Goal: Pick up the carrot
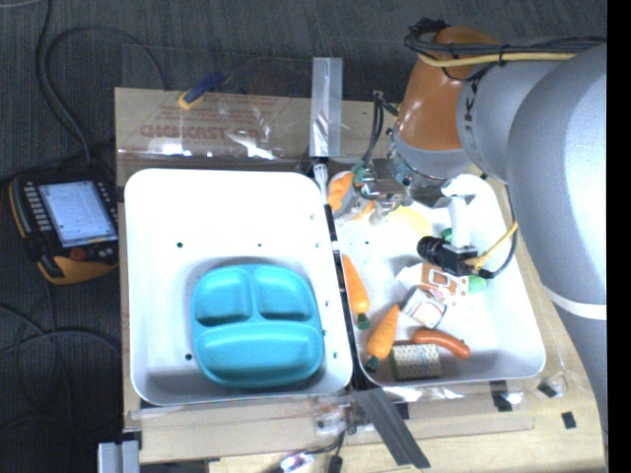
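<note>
Two carrots lie in the right bin (pixel 513 363). One carrot (pixel 355 286) lies lengthwise against the bin's left wall. A shorter carrot (pixel 383 331) sits tilted just below it, near the front. My gripper (pixel 371 191) hangs over the bin's back left corner, well behind both carrots. Another orange thing (pixel 340 191) shows right beside the gripper on its left, at the bin's rim; whether it touches the gripper is unclear.
Also in the right bin are a yellow item (pixel 409 223), a small white and orange carton (pixel 432 302), a red sausage (pixel 441 342) and a grey meshed block (pixel 417 361). A blue divided plate (pixel 258 325) rests in the left bin (pixel 158 225).
</note>
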Available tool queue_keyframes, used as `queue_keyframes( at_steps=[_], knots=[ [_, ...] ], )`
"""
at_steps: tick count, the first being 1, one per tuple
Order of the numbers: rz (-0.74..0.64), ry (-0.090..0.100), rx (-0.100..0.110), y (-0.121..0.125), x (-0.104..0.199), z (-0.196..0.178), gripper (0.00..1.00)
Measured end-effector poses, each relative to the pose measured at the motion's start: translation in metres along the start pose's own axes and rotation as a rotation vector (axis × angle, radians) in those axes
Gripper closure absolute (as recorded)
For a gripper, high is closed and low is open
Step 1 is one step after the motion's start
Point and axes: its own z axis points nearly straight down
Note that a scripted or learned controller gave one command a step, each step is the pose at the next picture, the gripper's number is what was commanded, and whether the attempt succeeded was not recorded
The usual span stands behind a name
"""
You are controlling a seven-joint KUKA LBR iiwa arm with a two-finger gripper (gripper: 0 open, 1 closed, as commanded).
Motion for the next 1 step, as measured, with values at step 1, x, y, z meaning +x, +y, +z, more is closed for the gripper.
queue_keyframes(
  at_steps=[1],
  knots=[
    [0.190,-0.001,0.002,0.0049,0.0517,0.0006,1.00]
  ],
)
